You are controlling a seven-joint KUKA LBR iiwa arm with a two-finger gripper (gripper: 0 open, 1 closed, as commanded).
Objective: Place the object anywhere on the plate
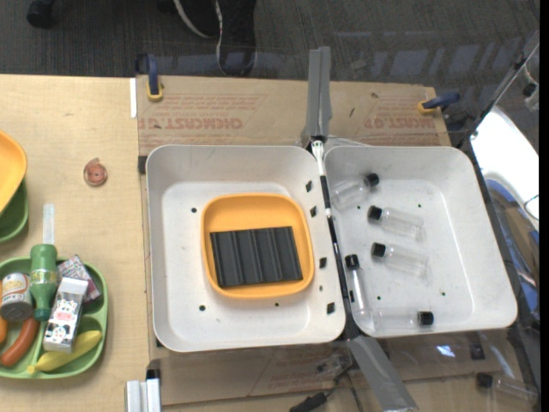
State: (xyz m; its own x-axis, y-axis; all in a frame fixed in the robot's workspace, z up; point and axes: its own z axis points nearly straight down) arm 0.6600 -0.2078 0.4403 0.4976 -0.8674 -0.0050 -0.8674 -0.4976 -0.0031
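Inside left bin (171, 316), yellow plate (257, 213), dark ridged slab (256, 257), grooves running near-to-far

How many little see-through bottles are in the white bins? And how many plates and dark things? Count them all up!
Clear plastic vials with black caps, in the right white bin: 5
Orange square plastic plate, in the left white bin: 1
Dark grey ridged rectangular slab, on the plate: 1
Total: 7
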